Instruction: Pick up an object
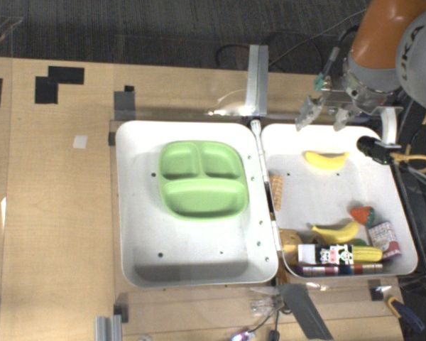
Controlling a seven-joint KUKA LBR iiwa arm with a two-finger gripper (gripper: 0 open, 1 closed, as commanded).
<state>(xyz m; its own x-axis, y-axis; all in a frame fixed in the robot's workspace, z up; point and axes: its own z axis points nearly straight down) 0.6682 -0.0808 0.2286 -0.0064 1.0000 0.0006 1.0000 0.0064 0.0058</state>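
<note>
My gripper (321, 116) hangs above the far edge of the right bin (383, 190), its two fingers spread apart with nothing between them. Just below it a yellow banana (325, 160) lies on the bin floor. A second banana (335, 231) lies nearer the front, beside a red and green strawberry-like toy (363, 214). Along the front wall sit a corn cob (361, 253), a marker (341, 268) and a small carton (383, 236). An ice-cream cone (277, 190) lies along the left wall.
The left bin (138, 247) holds a green divided plate (201, 178). A metal post (258, 80) rises behind the seam between the bins. The arm's grey body and orange band (390, 20) fill the upper right, with cables behind.
</note>
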